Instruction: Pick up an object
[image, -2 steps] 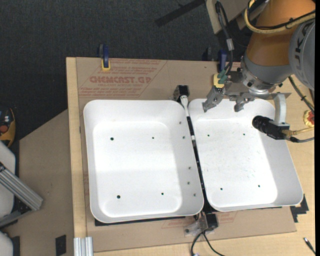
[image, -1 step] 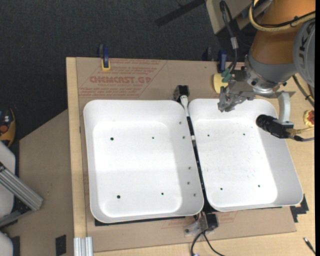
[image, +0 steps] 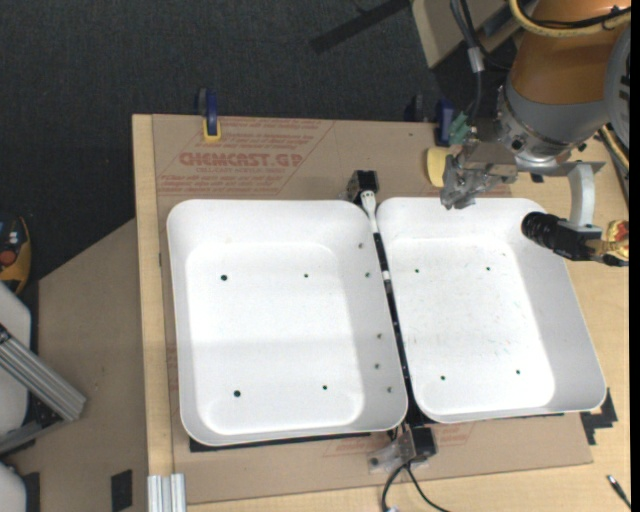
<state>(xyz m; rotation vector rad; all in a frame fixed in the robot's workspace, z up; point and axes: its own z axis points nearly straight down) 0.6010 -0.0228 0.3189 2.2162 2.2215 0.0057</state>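
From the camera above the bench I see the grey arm (image: 545, 110) reaching in from the right, with its orange band (image: 565, 55) at the top edge of the picture. The gripper (image: 460, 195) hangs over the far rim of the right bin (image: 480, 330), close to that bin's far left corner. It is small and partly in shadow here, so I cannot tell if it is spread or pressed together, and I see nothing gripped in it. The only candidate I find for picking is a small pale yellow thing (image: 436, 165). It lies on the brown board (image: 250, 155) just behind the far rim of the right bin, a little to the left of the gripper; I cannot tell if the two touch, and I cannot say what kind of thing it is. The left bin (image: 270, 330) sits beside the right one, with their rims meeting along a dark strip (image: 385, 290). A black clip (image: 362, 185) sits at the far end of this strip, and another clip (image: 415, 442) at the near end. Each bin floor shows four small dark dots. The board carries red printed letters, and a blue clamp (image: 208, 103) holds its far left edge.
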